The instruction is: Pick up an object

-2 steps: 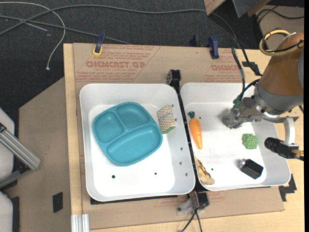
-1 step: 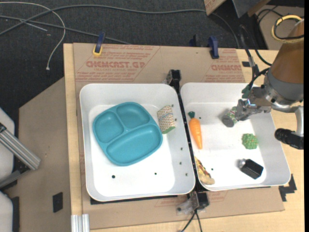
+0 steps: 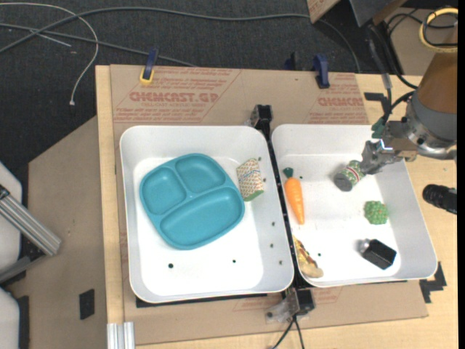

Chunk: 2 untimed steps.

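In the right bin (image 3: 327,145) a small grey cylinder with green and red markings (image 3: 348,177) lies on its side near the back. My gripper (image 3: 370,157) hangs just to its upper right, its tip touching or nearly touching the cylinder's end. An orange carrot (image 3: 293,198) lies near the bin's left wall. A green bumpy lump (image 3: 375,211) sits right of centre, and a black block (image 3: 378,253) lies by the front right corner. A yellowish peel-like item (image 3: 308,259) rests at the front left.
The left bin (image 3: 145,267) bears a blue divided plate (image 3: 192,199) and a patterned paper cup (image 3: 251,179) against its right wall. The divider between the bins runs beside the carrot. The arm (image 3: 436,100) enters over the right bin's back right corner.
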{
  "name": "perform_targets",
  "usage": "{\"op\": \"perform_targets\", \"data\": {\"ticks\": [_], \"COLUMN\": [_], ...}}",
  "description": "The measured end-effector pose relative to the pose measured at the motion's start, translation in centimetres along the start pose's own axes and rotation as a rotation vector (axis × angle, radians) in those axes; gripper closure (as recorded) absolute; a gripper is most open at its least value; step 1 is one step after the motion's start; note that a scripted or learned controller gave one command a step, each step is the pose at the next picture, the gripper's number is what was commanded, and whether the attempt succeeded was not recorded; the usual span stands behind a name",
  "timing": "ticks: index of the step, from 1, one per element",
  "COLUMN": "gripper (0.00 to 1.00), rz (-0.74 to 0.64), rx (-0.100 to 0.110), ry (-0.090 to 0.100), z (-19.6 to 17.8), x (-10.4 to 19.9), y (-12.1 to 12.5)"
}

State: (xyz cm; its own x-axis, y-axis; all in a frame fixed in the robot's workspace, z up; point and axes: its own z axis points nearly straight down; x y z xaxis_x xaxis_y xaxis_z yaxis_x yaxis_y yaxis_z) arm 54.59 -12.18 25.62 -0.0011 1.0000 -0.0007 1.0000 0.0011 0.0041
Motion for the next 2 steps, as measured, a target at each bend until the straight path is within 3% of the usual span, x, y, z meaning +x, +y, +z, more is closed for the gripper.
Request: {"op": "perform_targets", "data": {"ticks": [2], "gripper": [1.0], "rz": [-0.004], "rx": [0.003], "ry": [0.001], "z": [1.0], "x": [10.8], "y": [2.8]}}
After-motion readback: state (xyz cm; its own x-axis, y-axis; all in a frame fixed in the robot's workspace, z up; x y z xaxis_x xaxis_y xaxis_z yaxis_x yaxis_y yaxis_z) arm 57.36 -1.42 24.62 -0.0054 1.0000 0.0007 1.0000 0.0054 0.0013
